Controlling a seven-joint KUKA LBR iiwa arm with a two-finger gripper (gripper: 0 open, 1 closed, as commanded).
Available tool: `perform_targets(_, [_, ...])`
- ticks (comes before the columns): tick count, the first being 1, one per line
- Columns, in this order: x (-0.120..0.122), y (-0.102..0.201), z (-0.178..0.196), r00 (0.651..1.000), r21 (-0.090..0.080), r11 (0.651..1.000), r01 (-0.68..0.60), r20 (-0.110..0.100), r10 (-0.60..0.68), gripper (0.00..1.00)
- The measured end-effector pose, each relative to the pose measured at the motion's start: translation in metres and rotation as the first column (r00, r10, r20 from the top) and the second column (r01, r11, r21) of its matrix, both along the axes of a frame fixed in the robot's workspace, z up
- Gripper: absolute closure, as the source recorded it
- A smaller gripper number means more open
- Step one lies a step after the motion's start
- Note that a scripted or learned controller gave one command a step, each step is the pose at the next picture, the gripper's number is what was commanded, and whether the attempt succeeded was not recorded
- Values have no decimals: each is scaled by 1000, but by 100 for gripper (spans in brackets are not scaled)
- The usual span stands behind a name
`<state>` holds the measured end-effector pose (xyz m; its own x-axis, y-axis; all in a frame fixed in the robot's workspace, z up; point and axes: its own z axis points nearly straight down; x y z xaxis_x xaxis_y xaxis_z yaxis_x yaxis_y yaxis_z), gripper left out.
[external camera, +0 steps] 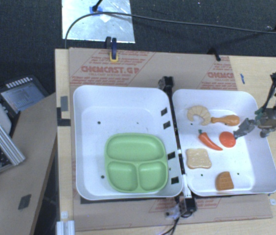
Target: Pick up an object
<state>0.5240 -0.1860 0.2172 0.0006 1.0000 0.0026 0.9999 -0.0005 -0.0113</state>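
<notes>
The left bin (86, 102) holds a green divided plate (136, 162). The right bin (263, 173) holds the toy food — a croissant (198, 114), a drumstick (224, 120), a carrot (209, 140), a tomato (227, 139), a bread slice (198, 158), a brown biscuit (224, 180). The gripper (244, 128) hangs just beside the tomato — whether it is wide or narrow, I cannot tell.
</notes>
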Motion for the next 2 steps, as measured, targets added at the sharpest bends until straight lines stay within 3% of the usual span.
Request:
perform_targets(1, [3,1,7,1000,-3,1000,-4,13,4,0])
perform_targets(2, [5,10,-40,1000,-1,1000,-3,9,3,0])
